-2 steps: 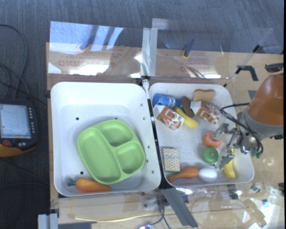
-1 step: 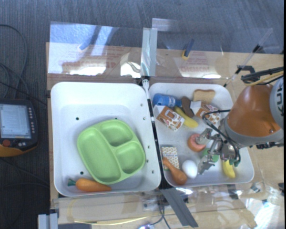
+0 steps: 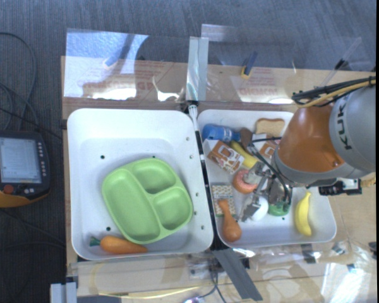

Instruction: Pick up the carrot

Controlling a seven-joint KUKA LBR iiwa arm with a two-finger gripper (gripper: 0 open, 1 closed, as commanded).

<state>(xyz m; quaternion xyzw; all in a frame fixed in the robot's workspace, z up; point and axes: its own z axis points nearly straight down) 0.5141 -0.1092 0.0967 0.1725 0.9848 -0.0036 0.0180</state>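
The carrot (image 3: pixel 121 245) lies at the near edge of the left bin (image 3: pixel 88 137), on the bin floor just in front of the green divided plate (image 3: pixel 147 199), its leafy end pointing left toward the bin's near-left corner. Nothing touches it.

The arm (image 3: pixel 322 141) reaches in from the right and hangs over the right bin (image 3: pixel 325 232), well apart from the carrot, with the wall between the two bins lying between them. Its gripper (image 3: pixel 260 202) is down among the clutter there: a doughnut-like ring (image 3: pixel 243 182), a brown drumstick-shaped piece (image 3: pixel 229 223), a small white object (image 3: pixel 258 212) and something green (image 3: pixel 278 207) just beside it. A banana (image 3: pixel 304 213) lies to the right, and a blue bottle (image 3: pixel 216 133), a slice of toast (image 3: pixel 270 126) and a small printed packet (image 3: pixel 225 157) lie further back.

Whether the gripper is released or clenched I cannot tell; the wrist and the crowded items hide the detail, and nothing is plainly held.

As I judge it, the task is not yet begun in any useful sense: the carrot rests untouched, and the arm is working in the wrong bin. What remains is everything: cross to the left bin, come down over the carrot, close on it, and lift.
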